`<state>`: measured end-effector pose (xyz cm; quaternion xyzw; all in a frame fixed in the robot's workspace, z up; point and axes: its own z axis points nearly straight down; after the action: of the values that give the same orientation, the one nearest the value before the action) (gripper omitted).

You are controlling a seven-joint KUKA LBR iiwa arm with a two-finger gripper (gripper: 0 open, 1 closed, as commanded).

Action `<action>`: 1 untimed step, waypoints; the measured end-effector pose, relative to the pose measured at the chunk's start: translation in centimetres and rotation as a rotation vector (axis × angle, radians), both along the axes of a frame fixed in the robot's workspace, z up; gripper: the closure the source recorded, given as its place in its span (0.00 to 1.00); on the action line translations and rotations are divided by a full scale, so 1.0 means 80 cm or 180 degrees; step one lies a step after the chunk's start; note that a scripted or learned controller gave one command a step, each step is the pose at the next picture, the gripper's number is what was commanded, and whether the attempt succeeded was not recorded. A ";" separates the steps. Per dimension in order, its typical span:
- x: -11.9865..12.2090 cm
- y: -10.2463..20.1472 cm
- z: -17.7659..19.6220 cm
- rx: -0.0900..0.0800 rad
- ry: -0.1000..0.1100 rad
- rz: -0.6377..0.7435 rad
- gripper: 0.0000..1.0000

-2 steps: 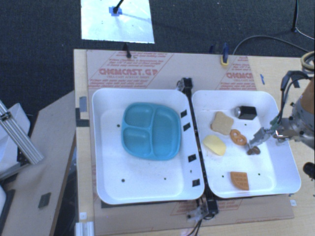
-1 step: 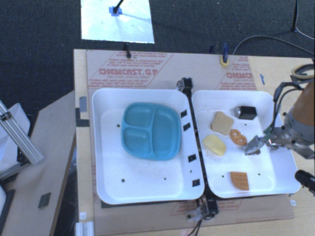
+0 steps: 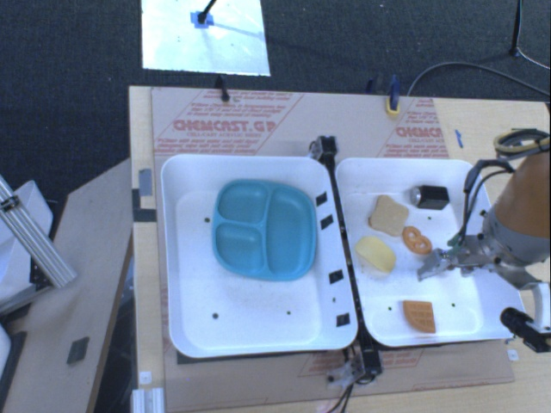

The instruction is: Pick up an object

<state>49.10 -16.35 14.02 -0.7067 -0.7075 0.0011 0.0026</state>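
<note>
OK, I see my pincer (image 3: 433,268) low in the right bin (image 3: 491,321), beside the pretzel (image 3: 417,240). Grip state: can't tell. Nothing visibly held.

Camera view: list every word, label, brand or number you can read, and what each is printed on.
"CHEMCAST GP": red print on the brown sheet under the bins, left of centre.
"CHEMCAST" again, cut off by the bin, on the same sheet at upper right.
Smaller red lines beneath each: too blurred to read.
Nothing readable on the bins, blue plate or food items.
</note>
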 end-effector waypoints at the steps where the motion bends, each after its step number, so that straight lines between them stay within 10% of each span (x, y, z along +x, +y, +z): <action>1: 0.000 0.000 -0.067 0.0001 -0.0001 0.0001 0.00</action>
<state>49.10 -16.32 8.63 -0.7066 -0.7076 0.0009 0.0027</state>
